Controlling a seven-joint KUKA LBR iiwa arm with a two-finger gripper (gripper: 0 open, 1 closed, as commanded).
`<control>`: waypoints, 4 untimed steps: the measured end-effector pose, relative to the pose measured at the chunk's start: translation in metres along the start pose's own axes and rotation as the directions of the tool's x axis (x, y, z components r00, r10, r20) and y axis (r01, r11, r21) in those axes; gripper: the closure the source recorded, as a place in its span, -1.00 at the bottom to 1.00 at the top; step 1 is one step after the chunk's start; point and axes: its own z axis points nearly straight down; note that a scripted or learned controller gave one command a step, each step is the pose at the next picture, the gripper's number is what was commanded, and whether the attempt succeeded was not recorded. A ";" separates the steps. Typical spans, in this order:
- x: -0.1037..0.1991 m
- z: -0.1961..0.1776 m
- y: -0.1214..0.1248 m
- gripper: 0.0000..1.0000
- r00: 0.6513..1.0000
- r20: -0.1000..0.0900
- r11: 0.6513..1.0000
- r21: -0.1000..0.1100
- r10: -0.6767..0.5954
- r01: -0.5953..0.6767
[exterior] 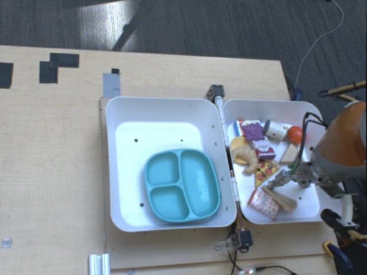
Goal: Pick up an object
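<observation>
Camera view looks down on a pale desk [51, 153] bearing two white bins. At left, one bin [123, 171] holds a teal divided plate [182, 185]. At right, the other bin [312, 208] holds a clutter — a purple packet [252, 130], a croissant-like pastry [245, 153], a small red box [264, 149], an orange ball [295, 134], a red-and-white packet [264, 203] and a wooden spatula [282, 199]. The robot's jaws [280, 179] hang low over the spatula, just beside the red-and-white packet — spread or pressed together cannot be told.

Blue divided plate [182, 184] in the left bin [123, 153] — grey carpet [189, 16] beyond.
</observation>
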 end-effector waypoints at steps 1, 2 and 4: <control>0.000 -0.012 0.002 1.00 1.000 0.001 1.000 -0.006 -0.002 0.002; 0.000 -0.012 0.002 -1.00 1.000 0.000 1.000 -0.006 -0.002 0.002; 0.079 -0.012 0.003 1.00 1.000 -0.002 1.000 -0.007 -0.003 0.003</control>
